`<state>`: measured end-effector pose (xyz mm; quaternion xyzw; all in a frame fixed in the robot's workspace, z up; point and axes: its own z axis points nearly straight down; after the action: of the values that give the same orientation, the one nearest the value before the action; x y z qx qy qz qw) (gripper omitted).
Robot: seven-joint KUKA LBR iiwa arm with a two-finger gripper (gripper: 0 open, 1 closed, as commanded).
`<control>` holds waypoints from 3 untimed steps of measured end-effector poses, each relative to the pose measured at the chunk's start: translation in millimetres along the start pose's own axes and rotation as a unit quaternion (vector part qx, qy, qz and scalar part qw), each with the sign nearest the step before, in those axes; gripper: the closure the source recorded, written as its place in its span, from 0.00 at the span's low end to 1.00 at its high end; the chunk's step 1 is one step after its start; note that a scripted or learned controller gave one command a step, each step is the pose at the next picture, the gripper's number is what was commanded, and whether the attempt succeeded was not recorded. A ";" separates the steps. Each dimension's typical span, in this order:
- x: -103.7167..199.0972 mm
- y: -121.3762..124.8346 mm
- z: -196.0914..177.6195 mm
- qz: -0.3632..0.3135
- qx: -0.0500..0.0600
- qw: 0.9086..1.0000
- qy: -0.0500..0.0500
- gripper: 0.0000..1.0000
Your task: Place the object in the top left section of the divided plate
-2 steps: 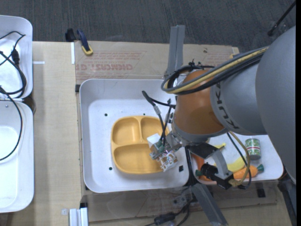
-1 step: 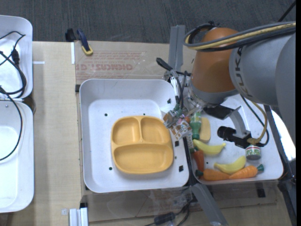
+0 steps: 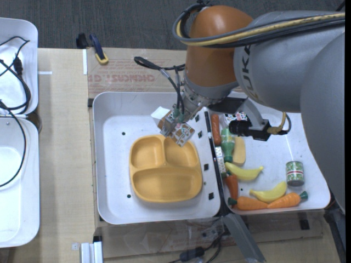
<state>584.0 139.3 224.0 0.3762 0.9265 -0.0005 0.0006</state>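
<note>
Plate [image 3: 164,171]: sitting in the left bin [image 3: 109,147], sections empty.
Gripper [image 3: 176,126]: hovering at the plate's 12 o'clock rim.
Grip: cannot tell.
Object: cannot tell; toy food [image 3: 258,193] lying at 3 o'clock.

Counted on the bench: two white bins [image 3: 104,147] [image 3: 307,141], one yellow divided plate [image 3: 164,171], two bananas [image 3: 244,172] [image 3: 270,192], two carrots [image 3: 285,200] [image 3: 249,204], one small can [image 3: 295,173].
</note>
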 end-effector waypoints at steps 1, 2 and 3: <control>35.7 9.7 94.1 0.058 0.001 0.998 0.001 1.00; 62.5 -8.8 101.8 0.008 -0.025 1.000 -0.016 1.00; 38.6 -72.0 71.6 -0.030 0.001 1.000 0.000 1.00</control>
<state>506.2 114.5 152.4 0.3486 0.9373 -0.0008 -0.0001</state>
